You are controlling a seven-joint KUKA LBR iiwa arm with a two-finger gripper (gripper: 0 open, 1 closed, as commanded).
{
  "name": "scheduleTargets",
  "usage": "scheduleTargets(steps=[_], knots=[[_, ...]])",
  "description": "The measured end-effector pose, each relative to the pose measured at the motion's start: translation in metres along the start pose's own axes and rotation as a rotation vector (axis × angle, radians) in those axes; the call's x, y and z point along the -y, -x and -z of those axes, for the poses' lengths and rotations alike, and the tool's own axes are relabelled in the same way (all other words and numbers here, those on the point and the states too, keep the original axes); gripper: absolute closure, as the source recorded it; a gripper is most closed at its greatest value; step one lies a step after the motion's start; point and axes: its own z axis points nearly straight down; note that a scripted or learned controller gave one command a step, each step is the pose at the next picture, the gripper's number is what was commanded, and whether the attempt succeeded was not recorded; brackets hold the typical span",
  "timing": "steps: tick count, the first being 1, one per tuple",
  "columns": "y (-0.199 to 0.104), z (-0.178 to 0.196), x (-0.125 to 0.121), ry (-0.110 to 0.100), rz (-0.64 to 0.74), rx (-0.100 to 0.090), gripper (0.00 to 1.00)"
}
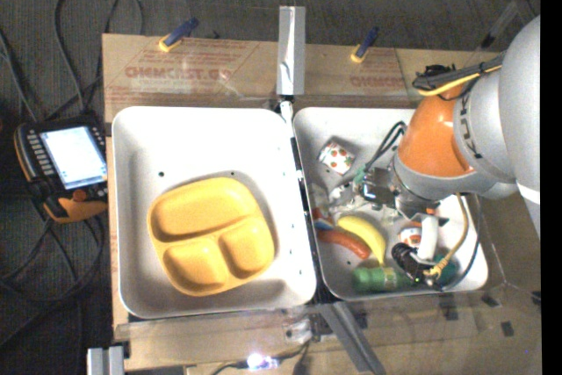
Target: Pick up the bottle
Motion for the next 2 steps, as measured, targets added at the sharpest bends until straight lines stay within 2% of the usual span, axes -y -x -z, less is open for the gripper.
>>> scheduleTargets(steps=[1, 2], knots=[[-0.021, -0.008, -0.056, 0.009, 0.094, 0.001, 0.0], [0.039, -0.01, -0.109, 0.002, 0.308, 0.007, 0.0]])
